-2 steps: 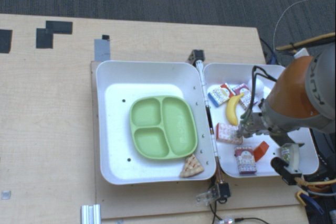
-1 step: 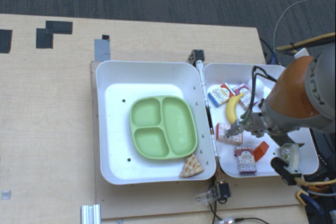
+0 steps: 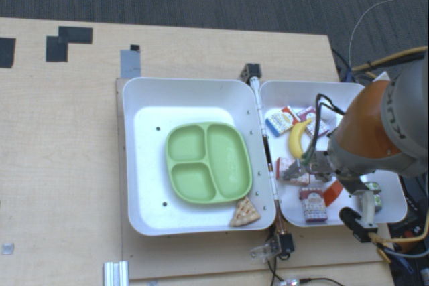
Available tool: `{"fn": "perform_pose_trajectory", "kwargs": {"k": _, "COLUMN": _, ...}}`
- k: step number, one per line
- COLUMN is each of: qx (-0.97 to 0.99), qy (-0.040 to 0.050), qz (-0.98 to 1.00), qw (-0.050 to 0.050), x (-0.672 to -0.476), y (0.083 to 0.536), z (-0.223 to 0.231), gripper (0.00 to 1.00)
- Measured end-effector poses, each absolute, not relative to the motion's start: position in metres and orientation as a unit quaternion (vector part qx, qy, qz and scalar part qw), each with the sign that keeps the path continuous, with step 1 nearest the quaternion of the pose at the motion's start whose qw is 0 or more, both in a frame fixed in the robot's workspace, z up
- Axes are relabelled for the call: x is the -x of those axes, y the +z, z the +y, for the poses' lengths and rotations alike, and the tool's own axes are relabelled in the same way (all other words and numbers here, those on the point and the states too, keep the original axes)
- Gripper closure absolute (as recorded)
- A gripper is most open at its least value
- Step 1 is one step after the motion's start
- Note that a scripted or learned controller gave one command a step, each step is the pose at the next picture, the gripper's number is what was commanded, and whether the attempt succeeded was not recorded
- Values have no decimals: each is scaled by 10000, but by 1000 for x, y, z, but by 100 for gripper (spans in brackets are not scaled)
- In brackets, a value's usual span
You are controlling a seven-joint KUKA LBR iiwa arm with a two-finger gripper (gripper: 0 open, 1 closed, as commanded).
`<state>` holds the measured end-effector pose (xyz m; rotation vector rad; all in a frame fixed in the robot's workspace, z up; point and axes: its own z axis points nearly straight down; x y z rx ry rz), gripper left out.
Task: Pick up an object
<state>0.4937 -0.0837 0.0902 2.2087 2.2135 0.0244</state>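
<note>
Claw: gripper (image 3: 297,173) low in the right bin, near its left wall, at the end of the arm; whether it is spread or closed cannot be told, nor whether anything is in it.
Arm: grey with an orange band (image 3: 367,124), reaching in from the right and covering much of the right bin.
Bench: pale wood (image 3: 60,164), bearing both bins side by side.
Left bin: white (image 3: 144,211), holding the green plate and the pizza slice.
Right bin: white (image 3: 285,214), holding a clutter of small things under the arm.
Green plate: three compartments (image 3: 209,163), lying flat in the middle of the left bin.
Banana: yellow (image 3: 298,137), in the right bin just above the claw.
Blue-and-white packet: (image 3: 279,121), upper left of the right bin, just beside the banana.
Red-and-white packet: (image 3: 313,204), near the bin's front edge, below the claw.
Pizza slice: (image 3: 245,212), front right corner of the left bin, touching the plate's edge.
</note>
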Motion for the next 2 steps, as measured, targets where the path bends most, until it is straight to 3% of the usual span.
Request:
{"fn": "perform_pose_trajectory", "kwargs": {"k": 1, "qx": -7050, "qy": 92, "qz": 7091, "qw": 105, "x": -496, "y": 103, "z": -85, "gripper": 100}}
{"fn": "perform_pose_trajectory", "kwargs": {"k": 2, "qx": -7054, "qy": 90, "qz": 7087, "qw": 106, "x": -496, "y": 103, "z": -85, "gripper": 0}}
